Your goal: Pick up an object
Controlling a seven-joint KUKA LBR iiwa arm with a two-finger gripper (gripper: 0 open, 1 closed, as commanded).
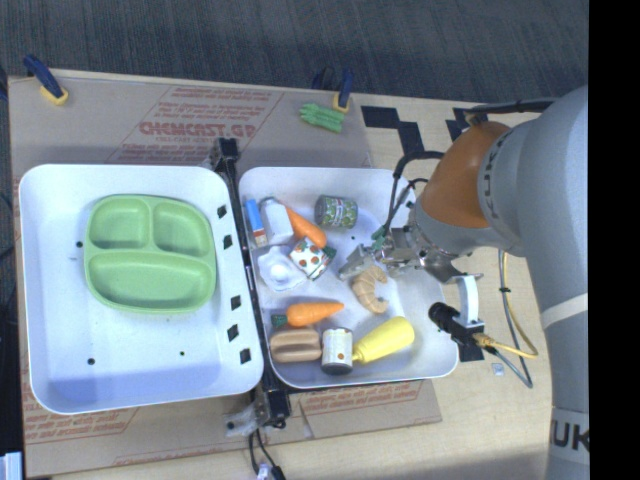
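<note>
Behind bins: cardboard (205,118) "CHEMCAST GP".

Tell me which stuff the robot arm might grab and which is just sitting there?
Might grab: tan croissant under the gripper, orange carrot, yellow squeeze bottle, green can, hot dog bun.

Just sitting: green divided plate, blue clamp.

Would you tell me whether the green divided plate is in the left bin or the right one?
In the left bin: the green divided plate lies flat on its floor.

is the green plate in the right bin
No, the green plate lies in the left bin, apart from the toy food.
</note>
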